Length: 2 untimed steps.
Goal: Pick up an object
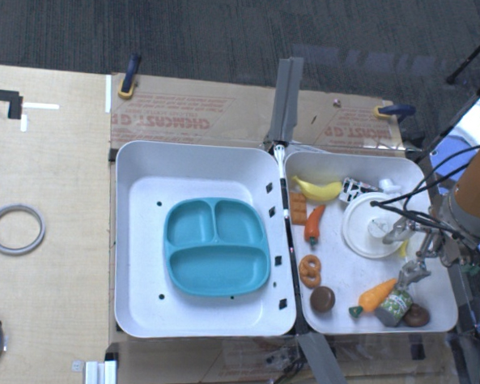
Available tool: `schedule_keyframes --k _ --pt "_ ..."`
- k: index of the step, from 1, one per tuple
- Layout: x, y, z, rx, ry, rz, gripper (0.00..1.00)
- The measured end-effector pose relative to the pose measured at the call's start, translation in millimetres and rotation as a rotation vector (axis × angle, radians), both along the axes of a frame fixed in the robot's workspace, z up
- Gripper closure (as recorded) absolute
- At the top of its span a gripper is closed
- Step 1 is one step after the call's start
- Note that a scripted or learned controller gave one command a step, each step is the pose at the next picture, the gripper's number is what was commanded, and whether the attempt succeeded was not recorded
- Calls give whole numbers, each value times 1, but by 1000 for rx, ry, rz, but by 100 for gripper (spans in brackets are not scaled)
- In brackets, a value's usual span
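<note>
I'm over the right bin (pixel 436 171) now, my gripper (pixel 410 275) hanging just above a small grey-green can (pixel 393 308) with a patterned label (too small to read). My fingers stand slightly apart, nothing between them. An orange carrot (pixel 375 295) lies touching the can's left side, a brown round piece (pixel 323 298) sits further left, and a pretzel (pixel 309 269) lies above that. Up top, a yellow banana (pixel 319 189) rests near a white bowl (pixel 366 230). The left bin (pixel 132 237) holds a teal divided plate (pixel 217 247). Behind both bins, brown cardboard (pixel 188 119) carries red mirrored lettering I can't make out. The bench (pixel 40 280) is pale wood, with a grey tape ring (pixel 14 228) on it; dark carpet (pixel 194 22) lies beyond.
</note>
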<state>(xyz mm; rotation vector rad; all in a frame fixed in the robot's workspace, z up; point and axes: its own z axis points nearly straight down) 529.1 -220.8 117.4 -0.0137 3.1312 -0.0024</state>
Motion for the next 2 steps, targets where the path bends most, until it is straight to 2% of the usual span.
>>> schedule_keyframes --k 1,2 --pt "-27 61 -18 -2 -20 -55 0" --pt "-38 109 -15 -2 -35 -106 0"
